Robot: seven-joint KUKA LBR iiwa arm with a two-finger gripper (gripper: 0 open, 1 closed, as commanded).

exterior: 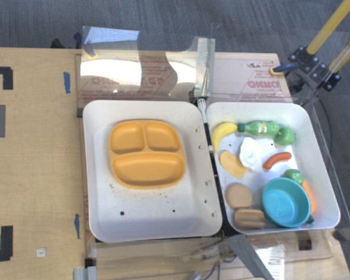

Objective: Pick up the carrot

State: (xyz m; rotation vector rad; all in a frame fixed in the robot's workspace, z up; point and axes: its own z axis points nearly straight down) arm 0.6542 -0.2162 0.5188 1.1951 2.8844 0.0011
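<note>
Nearest, along the right bin's (322, 150) front wall: a brown bread-like piece (249, 217), a tan round piece (239, 195) just behind it, and a blue bowl (284, 202) filling the front right corner; carrot (308, 195) wedged between the bowl and the bin's right wall, orange body mostly hidden by the bowl's rim, green top (293, 176) poking out behind the bowl; mid-bin, a red sausage-like piece (276, 160) touching a white crumpled item (254, 153), a pale yellow slice (233, 164) to their left; farther back, a banana (223, 132) and a green bottle (266, 129) lying on its side along the rear wall; left bin (99, 174) holds an orange divided plate (146, 153), flat, set toward the back; gripper's state cannot be told from this view; beyond both bins, cardboard (245, 77) and a clear plastic sheet (140, 69).
</note>
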